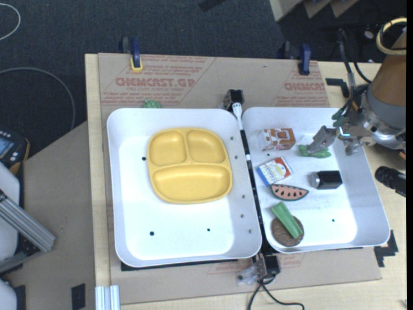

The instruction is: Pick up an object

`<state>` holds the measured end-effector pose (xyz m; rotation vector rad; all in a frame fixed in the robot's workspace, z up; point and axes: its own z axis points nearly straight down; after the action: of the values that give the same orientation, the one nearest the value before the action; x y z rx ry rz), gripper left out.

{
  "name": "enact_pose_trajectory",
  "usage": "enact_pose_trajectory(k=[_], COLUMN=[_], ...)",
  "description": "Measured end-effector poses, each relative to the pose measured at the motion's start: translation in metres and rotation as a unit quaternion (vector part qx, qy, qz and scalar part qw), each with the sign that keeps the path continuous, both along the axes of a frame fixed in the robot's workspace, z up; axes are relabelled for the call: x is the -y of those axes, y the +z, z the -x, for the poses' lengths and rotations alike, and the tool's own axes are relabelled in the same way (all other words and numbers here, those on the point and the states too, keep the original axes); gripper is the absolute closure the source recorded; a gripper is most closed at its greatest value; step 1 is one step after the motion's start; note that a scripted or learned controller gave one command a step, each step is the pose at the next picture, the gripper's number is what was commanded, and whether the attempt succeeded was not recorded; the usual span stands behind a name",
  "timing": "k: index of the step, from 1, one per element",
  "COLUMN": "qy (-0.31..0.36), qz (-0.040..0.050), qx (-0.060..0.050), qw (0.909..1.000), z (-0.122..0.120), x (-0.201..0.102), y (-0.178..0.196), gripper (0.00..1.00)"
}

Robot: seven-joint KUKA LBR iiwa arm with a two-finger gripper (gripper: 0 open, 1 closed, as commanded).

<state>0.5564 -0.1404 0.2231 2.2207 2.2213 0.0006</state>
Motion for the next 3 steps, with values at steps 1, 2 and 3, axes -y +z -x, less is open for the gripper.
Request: enact_pose_trajectory(k=[1,2,3], qy=[0.000,0.001,0.003], qz=[0.0038,0.0021,-0.0017], qx=[0.011,0.003,-0.003], qw=[0.9999,1.0000,1.0000], z=[0.004,0.004,0.055], x=[0.028,0.026,-0.048], y=[0.225,0.225,0.182], gripper=[0.00,1.00,1.00])
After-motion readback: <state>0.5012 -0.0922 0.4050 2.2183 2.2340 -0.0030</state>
